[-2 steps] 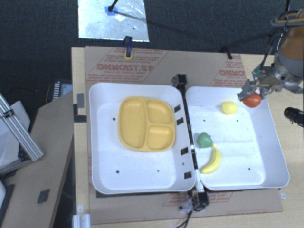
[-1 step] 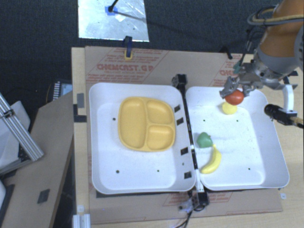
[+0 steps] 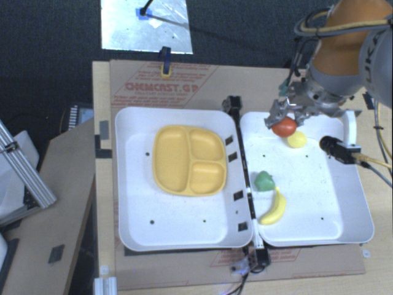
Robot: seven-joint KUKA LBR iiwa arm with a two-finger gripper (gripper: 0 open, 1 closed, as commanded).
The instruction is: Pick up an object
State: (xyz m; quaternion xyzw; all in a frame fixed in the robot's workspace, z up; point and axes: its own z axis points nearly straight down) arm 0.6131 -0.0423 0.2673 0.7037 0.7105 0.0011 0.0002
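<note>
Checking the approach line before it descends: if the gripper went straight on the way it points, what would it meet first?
Most likely the red tomato-like object, right at the gripper, with the yellow lemon-like object beside it. Depth is unclear.

Yellow tray (image 3: 187, 160) in white left bin (image 3: 132, 226); right bin (image 3: 344, 220) white w/ red tomato (image 3: 284, 127), yellow lemon (image 3: 297, 140), green pepper (image 3: 264, 180), yellow banana (image 3: 274, 208).

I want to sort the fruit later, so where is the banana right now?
The banana lies in the right bin, near its front left corner by the divider, just below the green piece and well clear of the gripper.
</note>
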